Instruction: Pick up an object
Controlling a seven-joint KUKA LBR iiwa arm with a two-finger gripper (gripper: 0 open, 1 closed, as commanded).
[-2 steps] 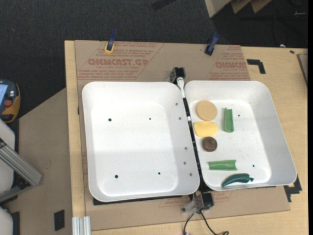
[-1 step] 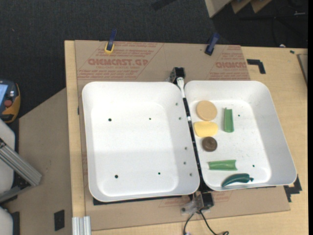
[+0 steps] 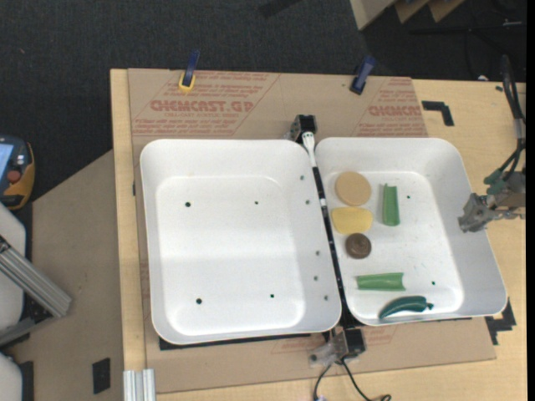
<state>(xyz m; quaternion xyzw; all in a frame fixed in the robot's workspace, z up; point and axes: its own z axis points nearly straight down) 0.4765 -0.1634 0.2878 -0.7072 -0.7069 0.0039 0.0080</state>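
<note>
from above, two shallow white bins sit side by side on a cardboard sheet printed with red lettering, clipped to the bench by two blue clamps at its far edge. the left bin (image 3: 226, 241) shows bare white floor with a few small dark holes. the right bin (image 3: 443, 224) holds all the objects: a round tan disc (image 3: 353, 188) near its far left corner, a yellow block (image 3: 351, 219) just below it (the two nearly touch), a small brown round piece (image 3: 358, 246) beneath that, an upright green bar (image 3: 389, 205) beside the disc, a flat green bar (image 3: 379, 281) lying crosswise lower down, and a dark green curved piece (image 3: 405, 307) against the near rim. the gripper (image 3: 478, 212) sits at the right bin's right rim, well apart from every object; how wide it stands i cannot tell.
</note>
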